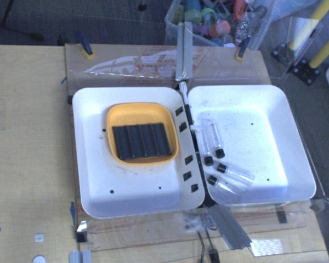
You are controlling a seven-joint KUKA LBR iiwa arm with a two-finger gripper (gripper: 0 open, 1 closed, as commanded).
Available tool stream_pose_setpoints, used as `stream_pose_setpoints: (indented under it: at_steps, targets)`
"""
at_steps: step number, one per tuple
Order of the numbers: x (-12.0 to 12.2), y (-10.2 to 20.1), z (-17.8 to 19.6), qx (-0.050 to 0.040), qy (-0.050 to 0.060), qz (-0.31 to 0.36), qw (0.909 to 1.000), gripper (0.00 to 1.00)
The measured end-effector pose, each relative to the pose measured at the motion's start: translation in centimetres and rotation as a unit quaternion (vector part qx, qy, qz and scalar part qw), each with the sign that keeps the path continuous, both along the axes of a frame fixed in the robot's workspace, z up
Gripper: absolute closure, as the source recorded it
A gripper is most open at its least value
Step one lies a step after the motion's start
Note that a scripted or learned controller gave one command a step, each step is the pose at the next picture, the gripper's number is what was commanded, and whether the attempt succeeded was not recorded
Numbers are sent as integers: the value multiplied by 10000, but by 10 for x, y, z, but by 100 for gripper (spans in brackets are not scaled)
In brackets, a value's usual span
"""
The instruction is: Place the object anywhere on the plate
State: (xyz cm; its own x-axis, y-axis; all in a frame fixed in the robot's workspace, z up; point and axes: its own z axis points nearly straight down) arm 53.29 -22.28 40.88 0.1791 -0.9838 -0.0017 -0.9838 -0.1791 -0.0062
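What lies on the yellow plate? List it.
A dark ribbed slab lies flat on the yellow plate, covering most of its floor. Whatever is beneath the slab is hidden.

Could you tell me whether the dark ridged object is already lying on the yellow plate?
Yes, the dark ridged object lies flat inside the yellow plate.

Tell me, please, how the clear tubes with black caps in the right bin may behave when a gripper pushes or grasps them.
The clear tubes look round and lie on their sides, so they probably roll when pushed. Their glossy walls may slip between fingers. They seem thin and light, perhaps fragile.
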Motion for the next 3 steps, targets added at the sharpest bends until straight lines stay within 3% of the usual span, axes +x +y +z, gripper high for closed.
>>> stream_pose_setpoints:
  at_steps: [1,2,3]
  targets:
    - [31,14,-82,12,39,1628,9867,100]
    - [2,13,-15,-10,8,2748,9615,100]
    - [-49,7,25,-9,0,3709,9287,100]
